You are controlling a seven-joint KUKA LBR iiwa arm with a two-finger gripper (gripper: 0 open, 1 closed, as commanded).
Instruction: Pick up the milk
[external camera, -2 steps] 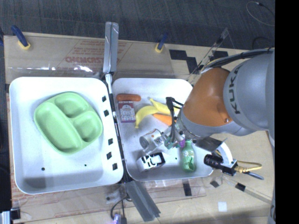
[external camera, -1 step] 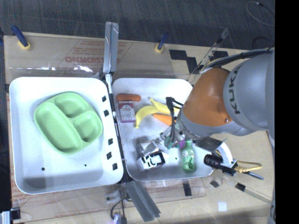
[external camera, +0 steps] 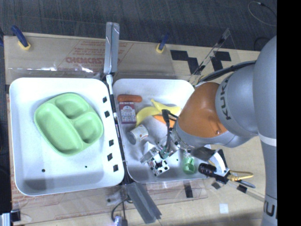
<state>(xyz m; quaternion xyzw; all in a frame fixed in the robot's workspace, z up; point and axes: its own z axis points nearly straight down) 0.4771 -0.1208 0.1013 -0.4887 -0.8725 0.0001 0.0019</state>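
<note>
The milk point(external camera: 161, 167) is a small white carton with black cow patches. It lies near the front wall of the right bin point(external camera: 141, 85). My gripper point(external camera: 159, 153) is low in that bin, directly over and behind the carton, and looks to be touching its top. The grey arm with its orange band point(external camera: 201, 114) reaches in from the right and hides the bin's right side.
The right bin also holds a sausage point(external camera: 129, 98), a red box point(external camera: 127, 113), a banana point(external camera: 151, 112), a white cup point(external camera: 139, 133) and a green bottle point(external camera: 189, 165). A green divided plate point(external camera: 69, 122) lies in the left bin point(external camera: 23, 168).
</note>
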